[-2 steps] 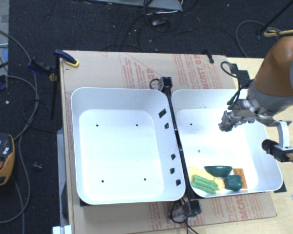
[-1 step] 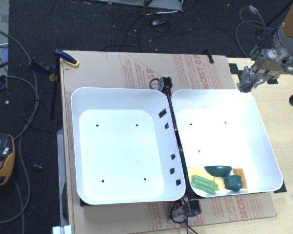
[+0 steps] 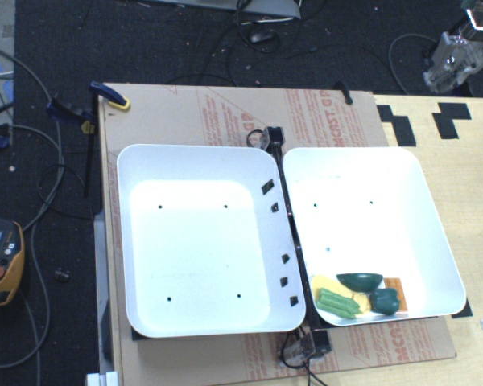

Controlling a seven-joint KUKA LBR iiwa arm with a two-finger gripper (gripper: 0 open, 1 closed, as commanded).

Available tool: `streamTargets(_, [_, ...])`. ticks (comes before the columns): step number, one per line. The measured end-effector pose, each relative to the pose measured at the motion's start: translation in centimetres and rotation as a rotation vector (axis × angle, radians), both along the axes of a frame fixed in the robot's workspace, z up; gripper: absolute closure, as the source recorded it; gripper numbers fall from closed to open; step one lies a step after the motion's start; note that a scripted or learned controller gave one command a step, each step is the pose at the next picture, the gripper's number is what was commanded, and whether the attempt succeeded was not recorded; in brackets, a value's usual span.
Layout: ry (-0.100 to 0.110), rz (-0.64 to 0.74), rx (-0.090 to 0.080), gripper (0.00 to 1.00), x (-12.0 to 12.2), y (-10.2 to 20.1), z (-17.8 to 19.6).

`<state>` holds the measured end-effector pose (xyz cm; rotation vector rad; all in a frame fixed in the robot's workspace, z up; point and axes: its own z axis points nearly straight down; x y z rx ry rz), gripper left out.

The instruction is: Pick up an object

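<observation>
Cardboard-brown surface (image 3: pixel 225 111) across the middle of the frame, bearing two shallow white bins side by side. Left bin (image 3: pixel 201 240) larger in view, at centre left. Right bin (image 3: pixel 370 191) at centre right, with a small cluster in its lower corner: pale yellow piece (image 3: pixel 328 285) lying flat; dark green bowl-like piece (image 3: pixel 360 281) just above it; ribbed light green object (image 3: pixel 337 304) with long axis running from upper left down to lower right; rounded dark green lump (image 3: pixel 385 301) just beside; orange piece (image 3: pixel 394 285) peeking out behind. Gripper (image 3: pixel 455 55) at upper right of the frame, well apart from both bins; finger state impossible to tell.
</observation>
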<state>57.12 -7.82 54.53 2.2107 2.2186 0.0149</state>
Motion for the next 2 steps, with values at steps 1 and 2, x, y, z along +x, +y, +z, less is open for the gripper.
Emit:
streamTargets(1, [0.028, -0.004, 0.001, 1.00, -1.0, -0.9, -34.2])
streamTargets(2, [0.002, -0.001, 0.000, 1.00, 3.5, 1.3, -17.5])
